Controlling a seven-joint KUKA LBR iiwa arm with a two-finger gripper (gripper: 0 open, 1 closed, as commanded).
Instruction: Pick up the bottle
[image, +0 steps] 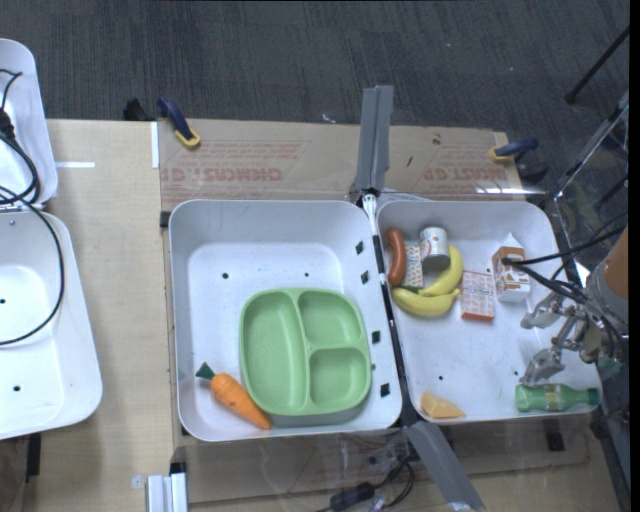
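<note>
Down at the near edge, a metal bracket (440, 470) and some cabling poke out from under the bench, too dim to read. Just above them, at about five o'clock in the right bin (470, 385), the green bottle (556, 398) lies on its side against the near wall, its right end partly lost behind the arm's hardware. A small orange wedge (441, 406) sits at seven o'clock in the same bin.

The gripper (545, 345) hangs directly over the bottle, at roughly twelve o'clock from it, near but apart. Its two fingers are spread, one toward the bottle and one farther up, with nothing between them. The arm behind it is cut off by the frame's right side.

In the left bin (200, 300), a carrot (236, 397) lies at seven o'clock beside a green divided plate (305, 352).

Farther back in the right bin, a red-and-white packet (478, 296) and a small carton (510, 276) sit mid-floor, black cables crossing the carton. At eleven o'clock a banana (432, 290), a sausage (396, 257) and a can (434, 245) crowd together, overlapping so their edges are hard to separate.

Beyond the bins, cardboard (300, 158) is held by clamps (180, 122).
</note>
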